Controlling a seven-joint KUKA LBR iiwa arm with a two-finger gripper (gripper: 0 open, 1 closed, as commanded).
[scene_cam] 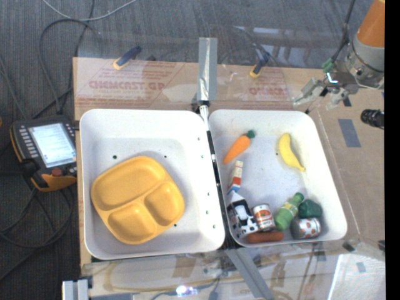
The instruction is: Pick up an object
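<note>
My gripper [325, 96] hangs above the bench just past the far right corner of the right bin [325, 167], its fingers spread open with nothing between them. In that bin lie a carrot [237, 147] and a banana [289, 152] toward the back. A small tube [236, 175] lies by the left wall. At the front edge cluster a black-and-white object [237, 216], a red-labelled can [263, 217], a green bottle [289, 210], a dark green item [310, 208], a silver can [305, 228] and a sausage [264, 236]. All lie well apart from the gripper.
The left bin [125, 127] holds a yellow divided plate [137, 199]. A metal post [207, 67] rises behind the seam between the bins. A handheld pendant [45, 147] lies off the bench to the left. Clips [127, 56] sit on the cardboard at the back.
</note>
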